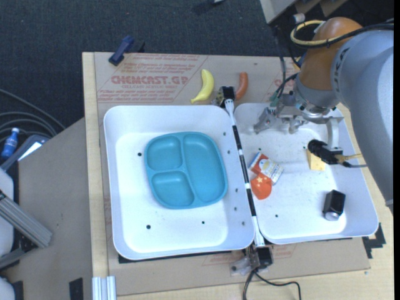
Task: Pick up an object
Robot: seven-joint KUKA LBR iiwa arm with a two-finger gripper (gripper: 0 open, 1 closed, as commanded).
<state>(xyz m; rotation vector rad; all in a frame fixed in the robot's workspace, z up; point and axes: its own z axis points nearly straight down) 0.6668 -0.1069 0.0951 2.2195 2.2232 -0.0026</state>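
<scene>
Your gripper hangs over the right bin's far edge; you cannot tell its opening. The red-and-white packet lies by the centre divider, with the black block near the right rim and bare floor between them.

The arm is reaching over the right bin; a blue tray is lying in the left bin.
</scene>
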